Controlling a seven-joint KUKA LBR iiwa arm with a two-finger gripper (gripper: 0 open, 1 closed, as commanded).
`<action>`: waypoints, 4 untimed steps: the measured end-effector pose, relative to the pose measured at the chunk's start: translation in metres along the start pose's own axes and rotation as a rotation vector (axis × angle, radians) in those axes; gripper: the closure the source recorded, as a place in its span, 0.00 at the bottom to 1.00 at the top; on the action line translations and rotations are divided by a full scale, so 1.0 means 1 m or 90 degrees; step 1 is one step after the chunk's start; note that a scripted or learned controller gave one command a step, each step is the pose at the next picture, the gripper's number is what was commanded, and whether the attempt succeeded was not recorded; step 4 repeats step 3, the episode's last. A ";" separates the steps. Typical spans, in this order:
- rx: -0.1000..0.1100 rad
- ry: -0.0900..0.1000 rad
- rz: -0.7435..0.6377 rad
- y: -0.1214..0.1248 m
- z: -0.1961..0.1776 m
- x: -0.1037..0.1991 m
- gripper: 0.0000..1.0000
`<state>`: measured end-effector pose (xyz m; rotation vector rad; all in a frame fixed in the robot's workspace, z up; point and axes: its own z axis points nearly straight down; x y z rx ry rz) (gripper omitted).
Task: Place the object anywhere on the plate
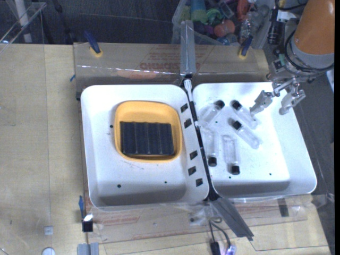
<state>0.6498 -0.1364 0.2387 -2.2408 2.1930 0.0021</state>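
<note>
A yellow plate (121, 114) with a dark ribbed insert lies in the left bin (95, 174). Several clear plastic vials with black caps lie scattered in the right bin (287, 158); one vial (245, 133) is near the middle, another vial (229, 154) lies below it, and a third vial (211, 113) sits by the divider. My gripper (276, 101) hovers over the right bin's upper right part, open, with nothing between its two fingers. It is up and to the right of the vials.
A divider (194, 142) with black tabs separates the bins. A clear tub of colourful toys (220, 7) stands behind the bins. Blue clamps (94, 47) hold a plastic sheet at the back edge.
</note>
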 end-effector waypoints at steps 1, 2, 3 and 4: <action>-0.002 0.000 -0.165 0.014 -0.008 -0.050 0.00; -0.003 -0.001 -0.296 0.007 0.022 -0.082 0.00; -0.001 -0.001 -0.502 -0.017 0.055 -0.061 0.00; -0.001 -0.001 -0.502 -0.017 0.055 -0.061 0.00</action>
